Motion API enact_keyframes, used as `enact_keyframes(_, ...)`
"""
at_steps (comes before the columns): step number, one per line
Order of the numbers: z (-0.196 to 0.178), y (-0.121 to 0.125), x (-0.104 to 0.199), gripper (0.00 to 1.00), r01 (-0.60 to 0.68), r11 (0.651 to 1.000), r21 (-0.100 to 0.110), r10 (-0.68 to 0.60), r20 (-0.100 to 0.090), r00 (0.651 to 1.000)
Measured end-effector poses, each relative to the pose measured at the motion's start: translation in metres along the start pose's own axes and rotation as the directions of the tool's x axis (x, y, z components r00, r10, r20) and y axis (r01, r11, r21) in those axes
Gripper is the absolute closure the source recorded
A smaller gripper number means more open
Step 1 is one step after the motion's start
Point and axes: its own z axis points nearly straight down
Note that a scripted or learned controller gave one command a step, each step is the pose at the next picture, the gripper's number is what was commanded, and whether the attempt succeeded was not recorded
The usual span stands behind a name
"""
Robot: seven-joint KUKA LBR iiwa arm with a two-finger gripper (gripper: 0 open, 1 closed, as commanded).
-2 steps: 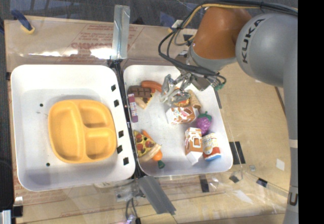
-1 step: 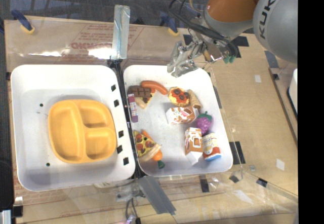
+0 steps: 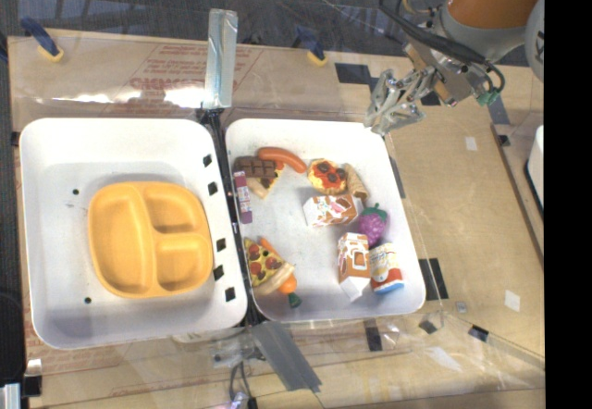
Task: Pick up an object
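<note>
The task names no particular object, so any of the toy foods in the right bin will serve; they lie scattered there: a hot dog and a chocolate bar toward the far left, a small pizza near the middle of the far side, a printed carton just nearer than it, a purple fruit to its right, a second carton and a small cup touching each other at the near right, and a pizza slice with a carrot at the near left. The gripper hangs above the bin's far right corner, apart from every piece and with nothing between its fingers; whether they are spread or closed I cannot tell, the tips being too small and cluttered to read. To do the step well, I judge it best to choose a piece that stands free, such as the small pizza or the hot dog, rather than the touching carton and cup; come straight down over its middle with the fingers set across its narrow side, keeping clear of the bin wall. The left bin holds a yellow divided tray.
</note>
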Motion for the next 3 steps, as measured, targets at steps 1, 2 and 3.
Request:
enact_keyframes(1, 0.140, 0.057, -0.022, 1.00, 0.029, 0.999, -0.014, -0.029, -0.009, 1.000)
enact_keyframes(2, 0.072, 0.060, -0.030, 1.00, 0.040, 0.999, -0.001, -0.040, 0.003, 0.999)
enact_keyframes(3, 0.172, 0.115, -0.026, 1.00, 0.049, 0.999, -0.012, -0.049, -0.007, 0.999)
